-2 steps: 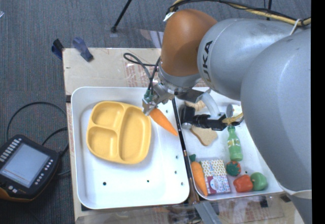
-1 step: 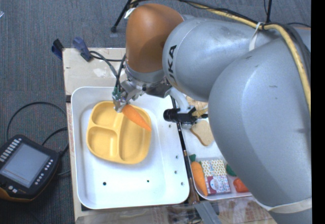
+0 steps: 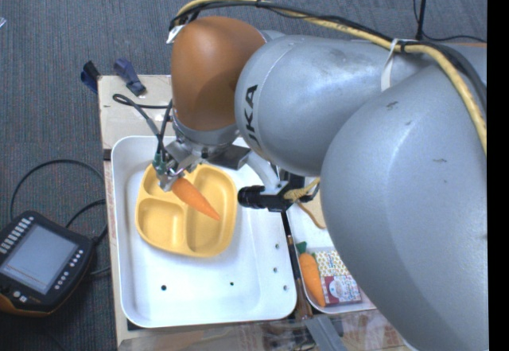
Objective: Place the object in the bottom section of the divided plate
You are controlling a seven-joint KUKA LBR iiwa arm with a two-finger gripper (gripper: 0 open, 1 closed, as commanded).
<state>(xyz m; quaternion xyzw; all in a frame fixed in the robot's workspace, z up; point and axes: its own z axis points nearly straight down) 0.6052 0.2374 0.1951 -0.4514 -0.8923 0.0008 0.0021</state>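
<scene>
While the grey arm reaches in from the right:
Gripper point(image 3: 170, 175): left centre of frame, clenched on the thick end of the orange plastic carrot point(image 3: 194, 197).
Carrot: slanting across the yellow divided plastic plate point(image 3: 155, 226).
Plate: upper part of the left white bin point(image 3: 199, 298).
Right bin: second orange carrot point(image 3: 311, 279), patterned card point(image 3: 338, 278).

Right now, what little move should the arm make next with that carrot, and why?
Probably a short shift toward the plate's bottom section, then release. The gripper seems to pinch the carrot at its top end, and the carrot slants across the yellow divided plate's ridges.
</scene>
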